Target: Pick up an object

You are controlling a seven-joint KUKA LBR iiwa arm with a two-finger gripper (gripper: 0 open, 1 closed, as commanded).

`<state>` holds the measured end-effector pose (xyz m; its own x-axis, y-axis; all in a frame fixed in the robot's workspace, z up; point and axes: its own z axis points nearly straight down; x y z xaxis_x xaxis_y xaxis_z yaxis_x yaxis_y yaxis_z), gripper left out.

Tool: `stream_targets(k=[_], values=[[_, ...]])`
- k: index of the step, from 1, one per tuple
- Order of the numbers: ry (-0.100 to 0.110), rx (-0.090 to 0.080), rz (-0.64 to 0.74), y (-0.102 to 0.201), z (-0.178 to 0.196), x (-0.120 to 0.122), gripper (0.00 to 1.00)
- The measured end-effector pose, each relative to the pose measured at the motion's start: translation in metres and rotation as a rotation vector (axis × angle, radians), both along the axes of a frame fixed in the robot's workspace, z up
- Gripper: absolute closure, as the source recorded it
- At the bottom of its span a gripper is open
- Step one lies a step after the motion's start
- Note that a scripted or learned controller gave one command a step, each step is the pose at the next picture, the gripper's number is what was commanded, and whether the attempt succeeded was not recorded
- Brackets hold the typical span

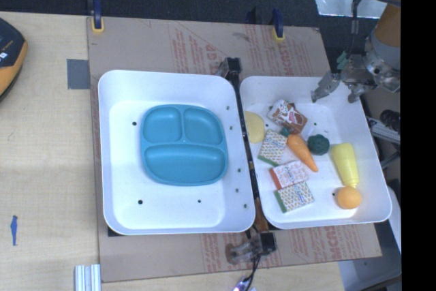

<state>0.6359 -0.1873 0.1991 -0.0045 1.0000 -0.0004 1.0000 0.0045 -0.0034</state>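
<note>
Where the worktop [48,146] carries two shallow white bins side by side, the hand [338,88] is seen over the far right corner of the right bin [378,211], above its far rim. Its two fingers [323,90] are spread apart, and nothing is seen between them. The grey wrist and arm [381,65] are located at the right edge of the worktop, above that corner.

All loose objects are contained in the right bin, nearer the front than the hand. A patterned packet [287,115] is placed closest to the hand, toward the centre of the bin. A carrot [301,152] is laid at a slant just in front of the packet, and a dark green round item [318,144] is set just beside the carrot on its right. A yellow bottle-shaped item [345,163] is found toward the right wall, with an orange ball [348,197] just in front of it, near the front right corner. A pale yellow round item [253,127] is positioned against the left wall. Three small printed boxes are placed between that wall and the carrot: a green one [273,147], a red-edged one [289,174] and another green one [294,197] nearest the front rim.

The left bin [116,208] is occupied by a blue compartment plate [183,145] at its centre.
</note>
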Motion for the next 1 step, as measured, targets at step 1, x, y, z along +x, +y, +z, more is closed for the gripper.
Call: stream_targets(k=[1], values=[[0.004, 0.006, 0.003, 0.0483, -0.1089, -0.0395, 0.00]])
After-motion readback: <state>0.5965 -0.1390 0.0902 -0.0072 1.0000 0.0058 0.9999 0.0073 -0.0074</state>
